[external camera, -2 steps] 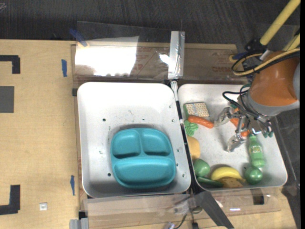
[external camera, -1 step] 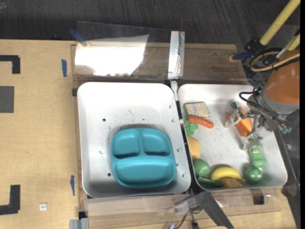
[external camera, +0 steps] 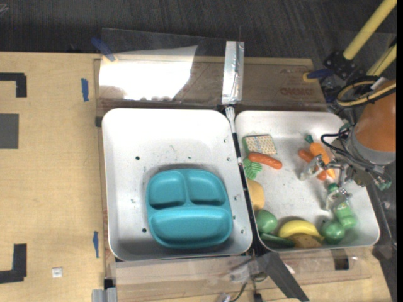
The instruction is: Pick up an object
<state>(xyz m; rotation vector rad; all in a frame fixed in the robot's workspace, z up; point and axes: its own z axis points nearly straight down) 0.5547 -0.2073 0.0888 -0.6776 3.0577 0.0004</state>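
Note:
The right bin (external camera: pixel 286 121) holds several toy foods. A waffle-like cracker (external camera: pixel 261 145) and a carrot (external camera: pixel 264 161) lie near its left wall. A yellow lemon (external camera: pixel 255 195) and a green pepper (external camera: pixel 266 221) sit lower left, and a banana (external camera: pixel 298 229) lies along the front. My gripper (external camera: pixel 334 184) hangs low over the bin's right side, under the orange band (external camera: pixel 381 128). It is among small orange pieces (external camera: pixel 318 154) and just above green pieces (external camera: pixel 340 222). Nothing is visibly held.
A teal divided plate (external camera: pixel 187 207) lies in the left bin (external camera: pixel 164 131). Cables and yellow tubing (external camera: pixel 371 24) crowd the upper right. A clear plastic sheet (external camera: pixel 157 71) lies behind the bins. The bins share a thin wall (external camera: pixel 239 168).

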